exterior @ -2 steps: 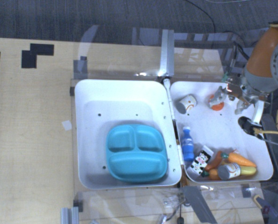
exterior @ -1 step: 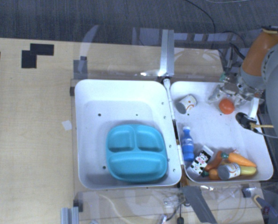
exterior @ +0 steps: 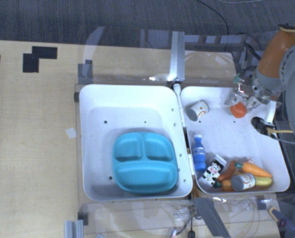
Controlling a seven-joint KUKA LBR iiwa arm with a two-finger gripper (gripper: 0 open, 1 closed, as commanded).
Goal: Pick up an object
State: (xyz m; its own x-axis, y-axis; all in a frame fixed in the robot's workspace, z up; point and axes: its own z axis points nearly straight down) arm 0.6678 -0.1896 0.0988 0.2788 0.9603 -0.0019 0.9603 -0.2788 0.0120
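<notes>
My gripper point(exterior: 241, 103) hangs low over the far right part of the right bin point(exterior: 236, 138). Its fingers stand spread apart, and a small orange-red object point(exterior: 239, 110) sits on the bin floor between and just below their tips. Whether they touch it I cannot tell. A small white cup point(exterior: 198, 109) lies on its side to the left of the gripper. A blue bottle point(exterior: 199, 153) lies along the bin's left wall. In the near corner lie a black-and-white toy point(exterior: 214, 171), a carrot point(exterior: 257, 170), a grey can point(exterior: 243, 182) and a yellow piece point(exterior: 264, 181).
The left bin point(exterior: 95, 133) holds a teal divided plate point(exterior: 145, 161). A metal divider point(exterior: 177, 58) runs between the bins at the back. The grey arm with its orange band point(exterior: 281, 48) and cables crowd the right bin's right edge.
</notes>
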